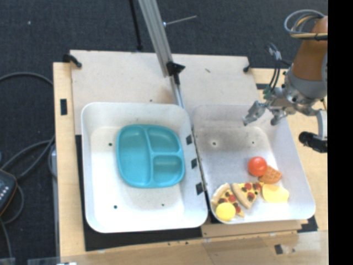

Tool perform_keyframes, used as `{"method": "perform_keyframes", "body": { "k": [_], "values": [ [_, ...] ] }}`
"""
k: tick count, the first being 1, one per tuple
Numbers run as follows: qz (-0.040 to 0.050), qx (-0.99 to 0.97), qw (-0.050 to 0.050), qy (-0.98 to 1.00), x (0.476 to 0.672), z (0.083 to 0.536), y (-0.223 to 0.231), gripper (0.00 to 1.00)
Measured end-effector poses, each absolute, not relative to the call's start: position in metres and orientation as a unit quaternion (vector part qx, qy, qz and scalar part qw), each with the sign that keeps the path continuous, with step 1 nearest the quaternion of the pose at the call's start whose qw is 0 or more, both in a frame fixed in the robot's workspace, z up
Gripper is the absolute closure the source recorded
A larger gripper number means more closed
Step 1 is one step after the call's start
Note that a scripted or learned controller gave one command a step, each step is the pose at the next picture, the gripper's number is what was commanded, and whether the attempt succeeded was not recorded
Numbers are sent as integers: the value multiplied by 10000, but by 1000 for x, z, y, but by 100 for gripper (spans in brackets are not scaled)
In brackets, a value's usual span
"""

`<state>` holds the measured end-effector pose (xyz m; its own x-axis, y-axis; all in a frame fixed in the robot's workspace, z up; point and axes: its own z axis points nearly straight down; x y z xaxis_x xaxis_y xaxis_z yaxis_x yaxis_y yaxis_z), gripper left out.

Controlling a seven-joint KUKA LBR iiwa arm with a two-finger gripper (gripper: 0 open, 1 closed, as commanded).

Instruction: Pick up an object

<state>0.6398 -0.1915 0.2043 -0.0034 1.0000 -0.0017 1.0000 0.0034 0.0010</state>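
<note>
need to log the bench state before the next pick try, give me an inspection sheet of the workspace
surface: wooden bench bearing two shallow white bins side by side, left bin and right bin; right bin floor looks scuffed grey.
job's things: in the right bin's near corner, red ball, orange piece, yellow block, pizza slice, yellow round piece.
clutter: teal divided tray in the left bin, compartments bare.
grippers: end effector above the right bin's far right corner, apart from the toys, fingers spread, nothing between them.
cables: black cables on the floor at left.
surroundings: dark carpet; slanted metal pole behind the bins.
</note>
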Motion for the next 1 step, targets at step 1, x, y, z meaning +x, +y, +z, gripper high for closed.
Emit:
{"method": "perform_keyframes", "body": {
  "k": [1],
  "values": [
    [-6,7056,11,7086,640,204,-192,0]
  ]
}}
